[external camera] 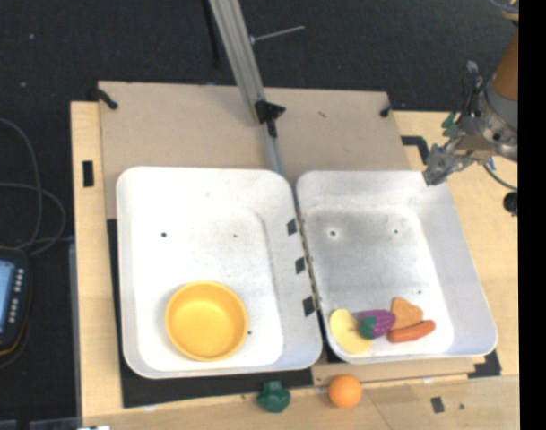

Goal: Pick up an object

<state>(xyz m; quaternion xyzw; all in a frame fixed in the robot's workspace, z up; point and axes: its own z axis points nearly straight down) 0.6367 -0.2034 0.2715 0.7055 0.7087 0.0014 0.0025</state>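
Gripper (437, 170) hovers at the right bin's (452, 240) upper corner — jaws' state unclear — toy food (385, 322) clustered lower right, awaiting picking.

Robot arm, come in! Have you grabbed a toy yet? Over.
Gripper at right bin's far right corner, nothing seen in it. Toys piled at right bin's near edge, untouched. Yellow bowl in left bin. Path looks clear.

Orange band above grey wrist — dark cables alongside, grey metal claw (432, 170).
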